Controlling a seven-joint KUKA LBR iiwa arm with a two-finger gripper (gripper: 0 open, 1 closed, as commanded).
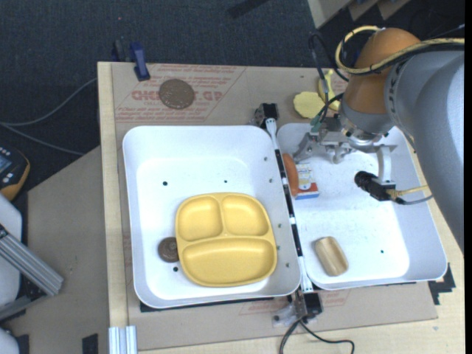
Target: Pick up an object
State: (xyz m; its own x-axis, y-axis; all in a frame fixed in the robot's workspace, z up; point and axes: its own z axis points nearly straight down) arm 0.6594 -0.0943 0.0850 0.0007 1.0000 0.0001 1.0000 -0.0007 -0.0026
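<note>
We note the surface (110, 198), a tan board printed with red lettering, carrying two shallow white bins side by side. The arm (435, 116), grey with an orange band, enters from the right and leans over the far end of the right bin (383, 231). The left bin (147, 198) holds a yellow divided plate (223, 238) lying flat near its front half, with a small brown disc (169, 250) touching the plate's left edge. In the right bin we log a tan cylindrical block (331, 256) near the front left corner, and an orange-and-white packet (301, 180) lying against the left wall toward the back. The hand (341, 144) hangs above the back of the right bin, just right of the packet and apart from it; we see nothing held in it, and we cannot tell how far it is open. On the surface beyond the bins lie a round brown disc (176, 93), a yellow lump (308, 105) and a blue clip (139, 61).
</note>
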